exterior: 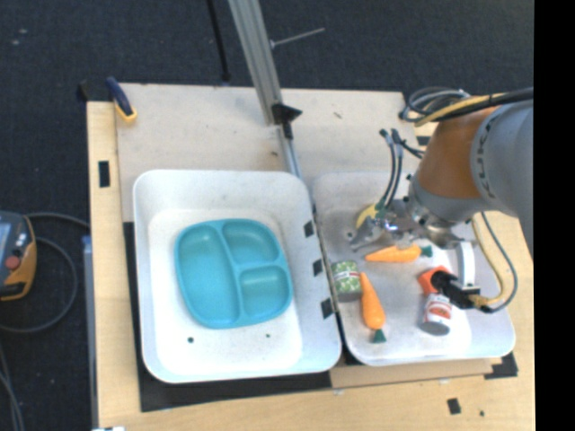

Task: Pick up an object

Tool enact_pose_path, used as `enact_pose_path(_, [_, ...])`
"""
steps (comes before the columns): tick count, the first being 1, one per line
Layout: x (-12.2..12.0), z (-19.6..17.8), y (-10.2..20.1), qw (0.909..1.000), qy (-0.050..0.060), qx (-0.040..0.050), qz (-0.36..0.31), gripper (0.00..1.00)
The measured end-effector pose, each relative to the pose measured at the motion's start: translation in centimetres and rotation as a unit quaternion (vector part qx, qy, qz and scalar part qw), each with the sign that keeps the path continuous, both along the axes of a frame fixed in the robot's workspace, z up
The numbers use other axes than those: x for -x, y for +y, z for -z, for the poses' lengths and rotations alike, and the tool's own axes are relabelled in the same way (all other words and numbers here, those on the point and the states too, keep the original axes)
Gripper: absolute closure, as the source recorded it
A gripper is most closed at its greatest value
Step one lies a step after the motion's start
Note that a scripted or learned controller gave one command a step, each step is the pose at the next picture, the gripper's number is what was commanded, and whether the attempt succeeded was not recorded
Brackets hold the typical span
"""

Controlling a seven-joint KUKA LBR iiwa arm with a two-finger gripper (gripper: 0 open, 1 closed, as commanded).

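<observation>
The right bin (485, 339) holds several small items. An orange carrot (393, 255) lies crosswise near its middle, and a second carrot (372, 303) lies lengthwise below it. A green and white box (346, 278) rests by the bin's left wall. A red and white can (437, 313) lies on its side at the lower right, with a small red piece (432, 281) just above it. A yellow item (367, 214) peeks out beside the gripper. My gripper (375, 231) hangs low over the bin's upper middle, just above the crosswise carrot.
The left bin (153, 196) holds a blue divided plate (234, 272). A metal post (260, 61) slants up from between the bins at the back. Black cables loop around the grey arm (467, 164) at the right.
</observation>
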State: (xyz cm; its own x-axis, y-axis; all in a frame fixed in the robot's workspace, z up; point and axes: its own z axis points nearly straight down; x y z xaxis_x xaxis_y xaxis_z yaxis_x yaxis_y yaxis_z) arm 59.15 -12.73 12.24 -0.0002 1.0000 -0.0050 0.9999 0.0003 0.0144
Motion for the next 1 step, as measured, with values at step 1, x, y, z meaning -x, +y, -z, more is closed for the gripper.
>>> enact_pose_path(1, [-0.13, -1.21, 0.02, 1.0, -0.002, -0.0012, 0.001, 1.0])
